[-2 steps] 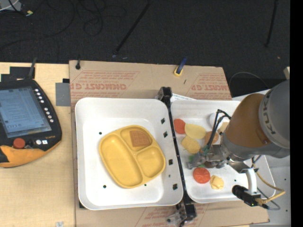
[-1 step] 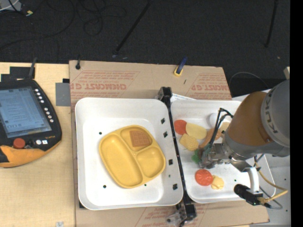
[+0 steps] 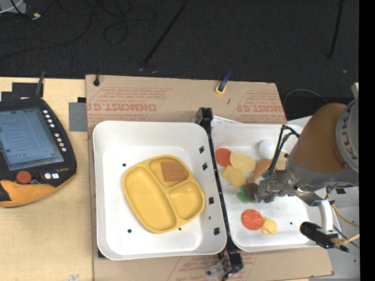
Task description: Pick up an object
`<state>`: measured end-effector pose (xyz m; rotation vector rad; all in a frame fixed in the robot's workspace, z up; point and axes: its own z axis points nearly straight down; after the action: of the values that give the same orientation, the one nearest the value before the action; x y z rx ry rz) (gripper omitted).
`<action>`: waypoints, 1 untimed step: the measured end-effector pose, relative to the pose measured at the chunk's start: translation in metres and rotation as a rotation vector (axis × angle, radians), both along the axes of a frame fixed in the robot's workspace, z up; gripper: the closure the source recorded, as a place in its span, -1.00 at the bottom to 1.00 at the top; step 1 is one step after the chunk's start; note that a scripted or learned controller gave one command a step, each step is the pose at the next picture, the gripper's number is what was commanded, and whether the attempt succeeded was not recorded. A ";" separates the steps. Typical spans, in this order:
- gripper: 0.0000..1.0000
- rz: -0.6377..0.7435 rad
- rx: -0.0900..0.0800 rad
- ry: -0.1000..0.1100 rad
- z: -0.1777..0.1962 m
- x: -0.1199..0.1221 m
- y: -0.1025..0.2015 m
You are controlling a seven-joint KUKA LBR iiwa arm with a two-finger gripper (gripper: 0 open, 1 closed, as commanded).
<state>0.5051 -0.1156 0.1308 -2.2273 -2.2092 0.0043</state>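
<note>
Gripper [image 3: 256, 191] is sitting low inside the right bin [image 3: 293, 242], its dark tip pressing into the cluster of toy food at that bin's left side; whether it is closed on anything I cannot tell, since the tip is blending into the pieces around it.

Reading left to right from the right bin: well to its left, a teach pendant [image 3: 32, 151] is lying on the bench. Nearer, the left bin [image 3: 108, 215] is holding a yellow divided plate [image 3: 161, 195] with a brown waffle-like piece [image 3: 173, 171] resting in its upper compartment. Inside the right bin, a red-orange round piece [image 3: 223, 156], a pale yellow piece [image 3: 241, 161], a yellow block [image 3: 233, 176] and a green piece [image 3: 242, 196] are crowding against the tip. Toward the bin's front edge, a red tomato slice [image 3: 252, 219] and a small yellow piece [image 3: 269, 226] are lying just beside each other, apart from the cluster.

Any of these would serve as the object. A good try, I judge, means centring on one piece only, so neighbours are not wedging in, then lifting straight up.

Arm [image 3: 319, 148] is reaching in over the right bin's right side, its orange band [image 3: 316, 142] tilting toward the cluster.
</note>
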 end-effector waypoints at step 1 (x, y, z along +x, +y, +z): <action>1.00 -0.001 -0.001 -0.001 0.048 -0.005 -0.010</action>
<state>0.4996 -0.1261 0.1793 -2.2292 -2.2089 0.0039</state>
